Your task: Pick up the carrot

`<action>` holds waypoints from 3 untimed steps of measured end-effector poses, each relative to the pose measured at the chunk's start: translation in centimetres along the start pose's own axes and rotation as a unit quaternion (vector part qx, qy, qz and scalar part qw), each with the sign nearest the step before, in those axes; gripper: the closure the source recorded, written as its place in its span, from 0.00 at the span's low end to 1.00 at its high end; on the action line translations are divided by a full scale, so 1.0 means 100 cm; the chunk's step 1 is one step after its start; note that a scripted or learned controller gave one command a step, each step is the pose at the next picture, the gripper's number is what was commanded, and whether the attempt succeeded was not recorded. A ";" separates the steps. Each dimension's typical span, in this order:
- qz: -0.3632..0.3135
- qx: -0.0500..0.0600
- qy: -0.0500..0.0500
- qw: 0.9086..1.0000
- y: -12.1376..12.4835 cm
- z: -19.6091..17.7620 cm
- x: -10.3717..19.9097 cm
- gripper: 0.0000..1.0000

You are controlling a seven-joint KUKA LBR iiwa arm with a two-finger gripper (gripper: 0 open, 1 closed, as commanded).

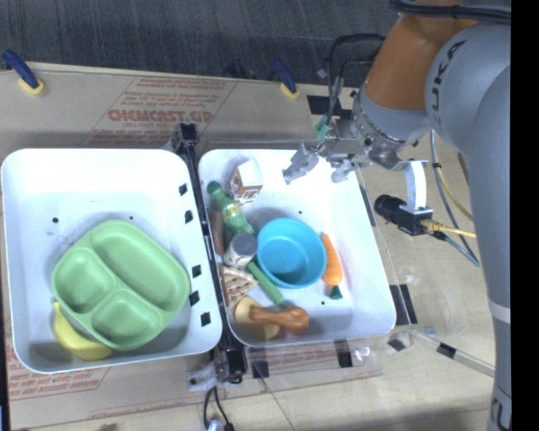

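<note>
The carrot lies in the right-hand bin, just beside the blue bowl on its right and near the bin's right wall, its long axis running roughly up-down in the view with the green top toward the near end. The gripper hovers over the bin's far edge, well apart from the carrot, its 2 fingers spread and holding nothing. The bowl's rim may crowd 1 finger, and the carrot's green end is too small to read clearly.

Orange carrot wedged between round blue bowl and right white bin's wall; tight sides, open above. Bare bin floor toward the back gives room.
</note>
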State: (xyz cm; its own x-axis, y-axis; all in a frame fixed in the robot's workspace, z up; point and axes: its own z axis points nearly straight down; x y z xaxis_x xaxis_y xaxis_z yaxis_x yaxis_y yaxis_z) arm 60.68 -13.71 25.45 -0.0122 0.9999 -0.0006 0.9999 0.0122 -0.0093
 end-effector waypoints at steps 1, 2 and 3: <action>-0.161 0.000 -0.001 0.987 -0.063 0.013 -0.054 0.00; -0.122 0.004 0.003 0.992 -0.088 0.150 -0.071 0.00; -0.195 -0.005 0.000 0.981 -0.127 0.163 -0.054 0.00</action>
State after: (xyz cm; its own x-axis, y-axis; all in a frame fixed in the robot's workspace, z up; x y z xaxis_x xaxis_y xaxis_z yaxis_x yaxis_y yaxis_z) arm 47.88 -19.30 9.30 -0.3938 0.9192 0.0005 0.9192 0.3938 0.0002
